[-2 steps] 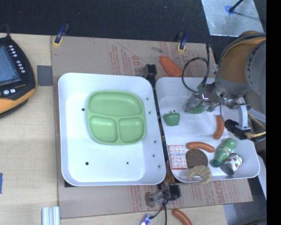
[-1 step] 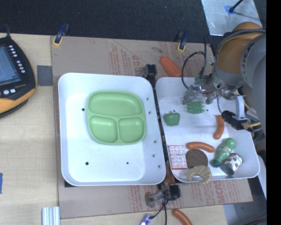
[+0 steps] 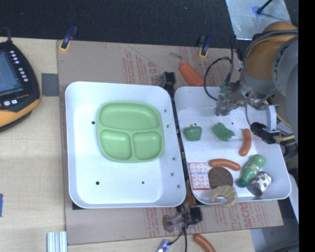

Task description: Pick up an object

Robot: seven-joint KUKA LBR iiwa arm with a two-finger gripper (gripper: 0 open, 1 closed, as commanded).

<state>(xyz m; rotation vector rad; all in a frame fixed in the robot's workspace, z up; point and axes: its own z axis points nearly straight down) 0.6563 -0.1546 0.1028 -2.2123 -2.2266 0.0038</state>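
Note:
My gripper (image 3: 223, 106) hangs over the far part of the right bin (image 3: 197, 96), with the grey arm and its orange band coming in from the right. Below it in the bin lie a green leafy toy (image 3: 222, 132) and a green pepper (image 3: 192, 133). An orange sausage (image 3: 245, 142) lies to the right of them. Nearer the front are a second sausage (image 3: 224, 164), a brown round patty (image 3: 220, 177), a red-and-white card (image 3: 198, 175), a green bottle (image 3: 250, 169), a small can (image 3: 260, 184) and a tan pastry (image 3: 223, 195). Nothing shows between the gripper's tips.
The left bin (image 3: 81, 140) holds a green divided plate (image 3: 130, 130). An orange carrot (image 3: 190, 74) lies on the cardboard behind the bins and another sausage (image 3: 205, 242) lies in front. A teach pendant (image 3: 8, 85) rests at the far left. Blue clamps (image 3: 68, 37) pin the cardboard.

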